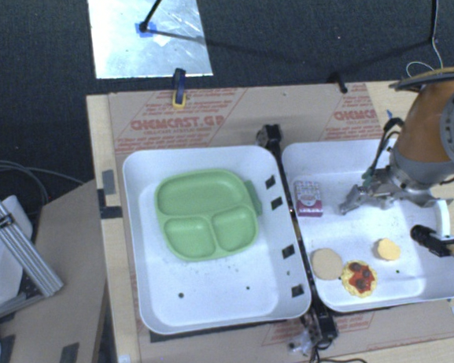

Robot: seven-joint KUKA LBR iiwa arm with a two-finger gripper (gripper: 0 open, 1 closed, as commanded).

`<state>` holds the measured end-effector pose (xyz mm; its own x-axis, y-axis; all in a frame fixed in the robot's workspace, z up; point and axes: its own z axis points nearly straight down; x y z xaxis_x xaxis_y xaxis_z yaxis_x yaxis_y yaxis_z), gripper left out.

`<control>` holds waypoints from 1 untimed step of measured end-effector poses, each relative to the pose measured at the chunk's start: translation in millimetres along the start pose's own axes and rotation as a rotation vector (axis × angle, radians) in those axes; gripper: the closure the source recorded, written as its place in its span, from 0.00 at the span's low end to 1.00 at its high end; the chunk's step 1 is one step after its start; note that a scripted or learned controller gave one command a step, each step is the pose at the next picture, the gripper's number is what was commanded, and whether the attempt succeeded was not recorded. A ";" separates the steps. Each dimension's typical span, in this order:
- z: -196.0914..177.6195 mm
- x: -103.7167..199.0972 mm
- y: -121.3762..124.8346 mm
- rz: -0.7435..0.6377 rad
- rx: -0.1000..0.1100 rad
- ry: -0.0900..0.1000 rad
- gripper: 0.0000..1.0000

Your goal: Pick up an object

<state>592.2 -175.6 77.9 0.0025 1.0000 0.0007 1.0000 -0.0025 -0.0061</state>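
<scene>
the fingers (349, 203) hang slightly parted over the right bin (343, 157), holding nothing. just left of them lies the small pink carton (308, 198), flat, probably light, stiff and slick; gripping across its narrow sides looks safest.

Grey arm (436, 139) with orange band reaching in from the right, wrist bent low, gripper (350, 202) pointing left, fingers hard to make out.
</scene>
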 end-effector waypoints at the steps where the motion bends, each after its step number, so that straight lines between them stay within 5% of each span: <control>1: -74.7 -27.0 -71.5 0.002 -0.007 -0.002 0.00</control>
<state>521.1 -202.4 153.1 0.0045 1.0000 -0.0013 1.0000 -0.0045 0.0004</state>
